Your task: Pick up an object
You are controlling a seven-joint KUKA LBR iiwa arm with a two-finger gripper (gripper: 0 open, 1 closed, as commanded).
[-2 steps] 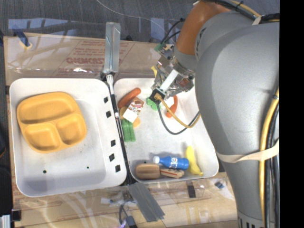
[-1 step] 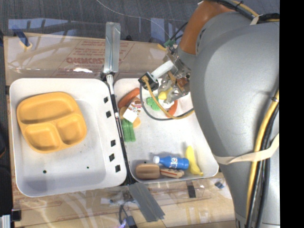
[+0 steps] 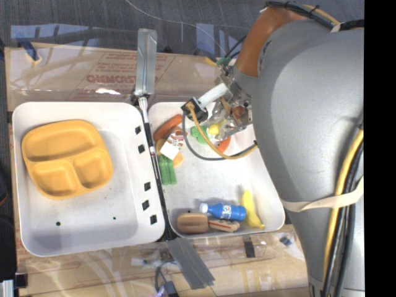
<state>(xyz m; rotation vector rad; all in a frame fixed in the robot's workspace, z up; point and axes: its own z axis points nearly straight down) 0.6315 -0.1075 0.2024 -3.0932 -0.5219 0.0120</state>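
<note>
Hand low in right bin (toys nearby) — arm above.

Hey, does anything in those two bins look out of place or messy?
Nothing looks spilled or broken. The right bin is cluttered: toys piled at its upper left under the hand, and a blue bottle, banana and wooden brush along its near edge. The yellow tray sits slightly askew.

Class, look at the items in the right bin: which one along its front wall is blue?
The small bottle, blue with a white cap, lying between the brown wooden brush and the yellow banana.
</note>
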